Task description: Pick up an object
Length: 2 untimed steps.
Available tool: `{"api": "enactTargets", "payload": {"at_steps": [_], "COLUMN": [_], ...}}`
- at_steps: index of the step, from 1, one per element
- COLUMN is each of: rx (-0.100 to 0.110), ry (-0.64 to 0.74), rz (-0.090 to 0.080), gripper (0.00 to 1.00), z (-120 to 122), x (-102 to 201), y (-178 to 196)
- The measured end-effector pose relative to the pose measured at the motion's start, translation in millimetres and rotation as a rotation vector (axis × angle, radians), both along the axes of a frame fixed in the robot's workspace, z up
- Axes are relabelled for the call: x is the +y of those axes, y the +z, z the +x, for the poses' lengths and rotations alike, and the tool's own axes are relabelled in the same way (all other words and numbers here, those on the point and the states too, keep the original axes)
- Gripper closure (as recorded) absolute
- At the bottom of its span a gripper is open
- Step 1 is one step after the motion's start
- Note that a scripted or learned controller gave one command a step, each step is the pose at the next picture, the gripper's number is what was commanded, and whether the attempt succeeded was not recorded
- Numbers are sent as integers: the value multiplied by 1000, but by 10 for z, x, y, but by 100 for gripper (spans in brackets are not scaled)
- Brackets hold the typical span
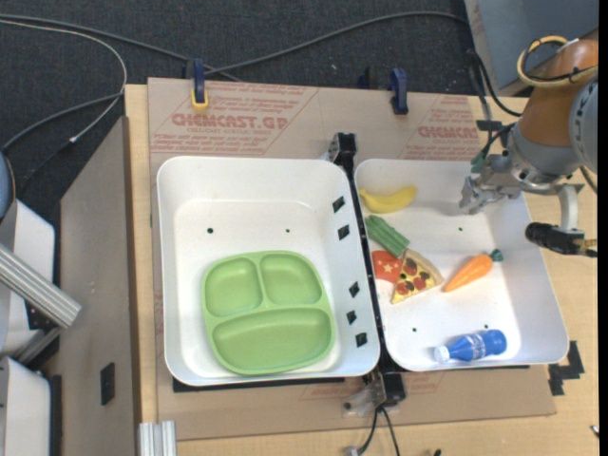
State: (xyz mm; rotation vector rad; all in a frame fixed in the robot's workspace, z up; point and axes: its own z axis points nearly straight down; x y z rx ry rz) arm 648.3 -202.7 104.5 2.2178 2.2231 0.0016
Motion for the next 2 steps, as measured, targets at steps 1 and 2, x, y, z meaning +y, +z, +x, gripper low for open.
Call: {"api": "enactTargets", "payload": {"at_steps": [1, 2], "rx": [-3, -5], "ry": [-1, -1], "rz": [-1, -1], "gripper": [100, 100], "z": [-7, -24], "x": [14, 8], "y": [443, 895]}}
